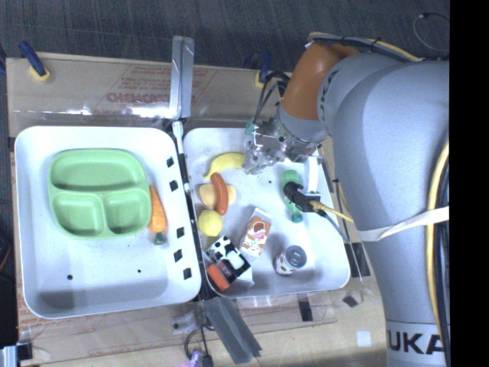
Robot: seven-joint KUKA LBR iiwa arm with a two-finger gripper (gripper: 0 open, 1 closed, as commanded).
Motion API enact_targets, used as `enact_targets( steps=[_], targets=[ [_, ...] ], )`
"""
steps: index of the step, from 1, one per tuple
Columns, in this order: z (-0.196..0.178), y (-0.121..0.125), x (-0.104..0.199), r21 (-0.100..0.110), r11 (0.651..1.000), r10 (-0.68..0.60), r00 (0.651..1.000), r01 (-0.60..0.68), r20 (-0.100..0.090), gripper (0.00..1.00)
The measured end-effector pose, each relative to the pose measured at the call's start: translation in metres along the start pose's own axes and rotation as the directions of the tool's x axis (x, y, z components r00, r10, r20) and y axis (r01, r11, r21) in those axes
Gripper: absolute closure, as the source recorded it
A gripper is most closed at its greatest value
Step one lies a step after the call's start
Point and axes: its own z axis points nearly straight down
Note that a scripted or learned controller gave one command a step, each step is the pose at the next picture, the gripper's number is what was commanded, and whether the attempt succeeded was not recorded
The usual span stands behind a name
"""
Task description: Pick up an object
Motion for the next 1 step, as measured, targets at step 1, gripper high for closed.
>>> enact_targets(
  steps=[1],
  targets=[
    [0.0001, 0.0, 0.0003, 0.0, 1.0, -0.001, 1.0, 0.001, 0.0, 0.0]
  ],
)
